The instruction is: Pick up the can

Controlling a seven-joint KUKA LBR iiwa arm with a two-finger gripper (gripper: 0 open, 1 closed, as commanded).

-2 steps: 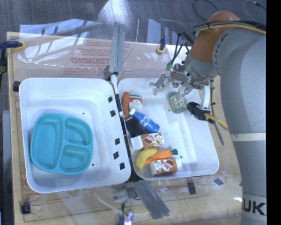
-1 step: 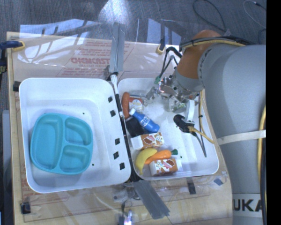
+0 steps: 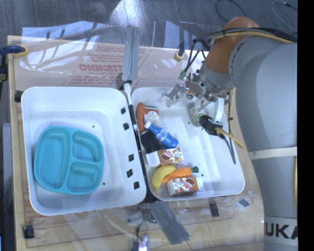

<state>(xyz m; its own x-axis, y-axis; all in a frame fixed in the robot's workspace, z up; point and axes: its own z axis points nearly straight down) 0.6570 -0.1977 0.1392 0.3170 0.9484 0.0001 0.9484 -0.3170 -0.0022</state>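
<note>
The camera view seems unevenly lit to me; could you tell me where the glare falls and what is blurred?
In the camera view, a bright glare patch lies on the floor beyond the bench; the white bins look nearly washed out; the gripper is small and soft, its details hard to read.

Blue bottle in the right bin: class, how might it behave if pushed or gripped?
The blue bottle lies on its side and looks rounded, so it would probably roll. Its surface looks glossy, so it may be slippery. It appears to be plastic, so it is likely light.

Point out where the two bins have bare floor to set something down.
Left bin: bare floor around the blue tray, mostly above it. Right bin: bare middle strip between the item cluster at the divider and the gripper. Crowded: banana, carrot, cartons.
</note>
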